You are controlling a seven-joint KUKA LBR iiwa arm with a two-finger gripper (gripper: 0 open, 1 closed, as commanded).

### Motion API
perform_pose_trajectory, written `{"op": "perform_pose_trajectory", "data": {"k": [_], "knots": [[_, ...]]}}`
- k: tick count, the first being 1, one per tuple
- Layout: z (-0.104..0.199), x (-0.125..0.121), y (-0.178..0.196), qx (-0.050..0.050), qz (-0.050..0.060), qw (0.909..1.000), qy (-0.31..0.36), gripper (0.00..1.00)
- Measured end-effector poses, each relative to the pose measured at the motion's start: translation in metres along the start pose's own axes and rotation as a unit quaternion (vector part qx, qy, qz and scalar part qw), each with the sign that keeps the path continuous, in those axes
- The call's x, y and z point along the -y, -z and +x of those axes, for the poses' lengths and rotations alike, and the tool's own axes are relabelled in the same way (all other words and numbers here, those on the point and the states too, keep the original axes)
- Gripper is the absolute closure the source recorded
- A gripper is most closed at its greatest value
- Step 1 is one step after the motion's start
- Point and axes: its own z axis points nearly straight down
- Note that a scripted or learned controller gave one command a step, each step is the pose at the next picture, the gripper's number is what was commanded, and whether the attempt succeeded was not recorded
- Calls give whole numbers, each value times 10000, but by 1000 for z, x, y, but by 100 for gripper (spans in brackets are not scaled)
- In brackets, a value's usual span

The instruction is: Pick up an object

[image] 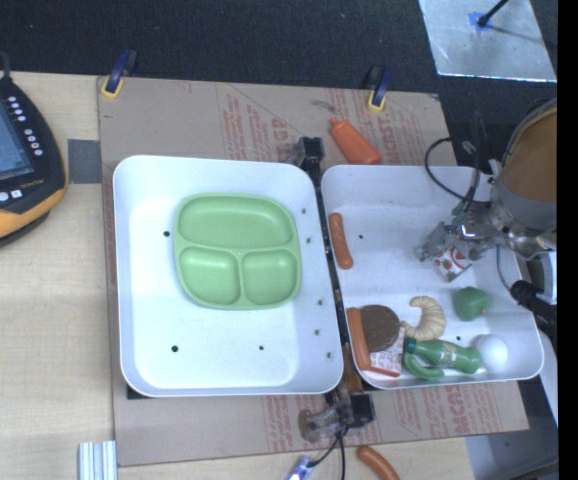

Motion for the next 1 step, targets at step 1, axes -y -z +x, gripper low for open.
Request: {"op": "perform_pose_trajectory", "data": {"k": [1], "knots": [[-1,0,11,12,0,10000,15,100]]}}
